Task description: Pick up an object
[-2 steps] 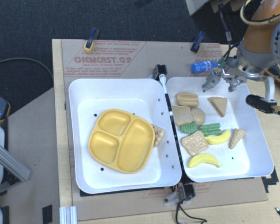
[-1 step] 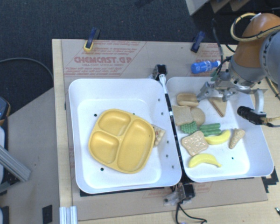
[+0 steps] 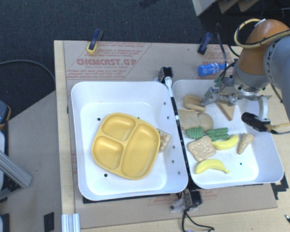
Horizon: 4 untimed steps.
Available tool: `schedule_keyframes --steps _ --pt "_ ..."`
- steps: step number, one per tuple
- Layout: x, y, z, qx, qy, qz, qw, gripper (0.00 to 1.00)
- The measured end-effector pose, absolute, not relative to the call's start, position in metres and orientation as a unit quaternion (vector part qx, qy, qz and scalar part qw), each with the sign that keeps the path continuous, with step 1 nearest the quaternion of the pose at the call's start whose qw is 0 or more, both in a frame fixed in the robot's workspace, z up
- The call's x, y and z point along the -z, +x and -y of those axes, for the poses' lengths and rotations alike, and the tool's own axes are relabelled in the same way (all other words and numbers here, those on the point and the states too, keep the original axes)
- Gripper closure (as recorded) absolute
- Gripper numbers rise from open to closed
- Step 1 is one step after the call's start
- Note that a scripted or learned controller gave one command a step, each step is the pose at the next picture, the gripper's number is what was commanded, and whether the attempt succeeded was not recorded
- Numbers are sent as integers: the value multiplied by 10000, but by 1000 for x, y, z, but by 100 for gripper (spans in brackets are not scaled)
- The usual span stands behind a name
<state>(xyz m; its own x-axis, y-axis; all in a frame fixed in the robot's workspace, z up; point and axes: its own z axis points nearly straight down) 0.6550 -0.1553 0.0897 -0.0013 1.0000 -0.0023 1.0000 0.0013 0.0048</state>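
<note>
Camera view
Arm: grey KUKA arm with orange band (image 3: 261,42) reaches over the right white bin (image 3: 268,170).
Gripper: two-finger gripper (image 3: 225,94) hangs low at that bin's far end; I cannot tell how it stands.
Objects: tan wedge-shaped toy piece (image 3: 227,110) just below it; beige oval toy bread (image 3: 194,103) to its left; yellow plastic banana (image 3: 211,166) nearer the front.
Left bin (image 3: 82,129): holds a yellow three-compartment plastic plate (image 3: 126,145).
</note>
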Motion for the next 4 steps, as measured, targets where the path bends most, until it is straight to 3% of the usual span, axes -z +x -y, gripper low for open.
schedule_keyframes --steps 1,2,4 --pt "-105 658 157 -30 7066 -7075 96 100" --pt "-152 656 165 -9 7071 -7071 20 100" --pt "-227 650 160 -15 7069 -7073 28 100"
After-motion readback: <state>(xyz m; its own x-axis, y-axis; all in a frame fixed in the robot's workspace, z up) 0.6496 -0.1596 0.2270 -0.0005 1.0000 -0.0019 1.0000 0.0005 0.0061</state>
